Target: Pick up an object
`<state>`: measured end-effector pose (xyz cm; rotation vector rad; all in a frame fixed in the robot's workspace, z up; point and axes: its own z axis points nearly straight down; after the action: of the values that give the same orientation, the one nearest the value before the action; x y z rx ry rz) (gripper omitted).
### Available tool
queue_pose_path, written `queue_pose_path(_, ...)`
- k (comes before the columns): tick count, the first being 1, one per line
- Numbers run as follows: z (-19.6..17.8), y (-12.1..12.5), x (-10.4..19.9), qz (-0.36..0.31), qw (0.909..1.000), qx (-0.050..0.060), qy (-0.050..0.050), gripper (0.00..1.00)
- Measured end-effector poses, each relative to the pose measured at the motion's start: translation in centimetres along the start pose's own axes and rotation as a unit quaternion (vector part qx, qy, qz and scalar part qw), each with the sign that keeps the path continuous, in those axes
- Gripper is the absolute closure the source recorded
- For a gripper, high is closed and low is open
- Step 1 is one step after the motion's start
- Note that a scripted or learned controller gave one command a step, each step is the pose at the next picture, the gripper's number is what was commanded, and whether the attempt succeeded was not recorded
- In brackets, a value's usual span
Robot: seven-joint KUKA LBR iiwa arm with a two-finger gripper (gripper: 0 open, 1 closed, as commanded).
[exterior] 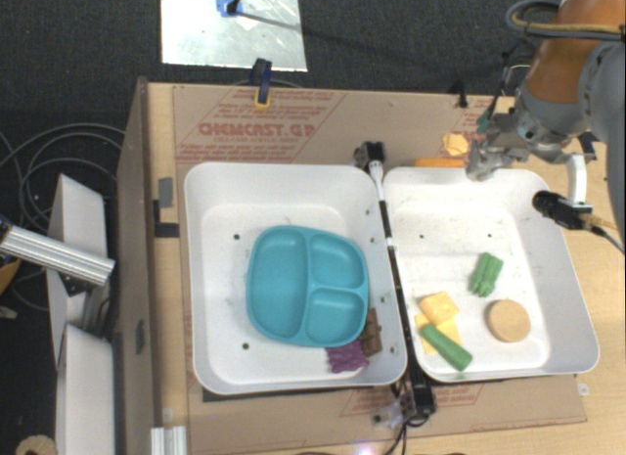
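My gripper [481, 163] hangs over the far rim of the right bin [562, 277], near its back middle. Nothing shows in its grasp. In the right bin's near half lie a green piece [485, 274], a tan round disc [509, 321], a yellow block [437, 306] and a green cylinder [447, 348]. All of them are well clear of the gripper, toward the front. The left bin [220, 208] holds a teal divided plate [306, 287], with a purple object [344, 357] and a brown object [373, 334] at the plate's near right edge.
An orange item [439, 161] and a pale yellow item [456, 143] lie on the cardboard just behind the right bin, left of the gripper. A divider with a black clip [371, 155] separates the bins. A shiny sheet [233, 13] lies at the back.
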<state>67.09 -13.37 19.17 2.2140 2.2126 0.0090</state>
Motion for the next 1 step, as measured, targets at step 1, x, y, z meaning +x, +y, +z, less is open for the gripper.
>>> queue_pose_path(1,-2.86,-0.15,-5.49,0.001,1.0000,0.003,0.000,1.00)
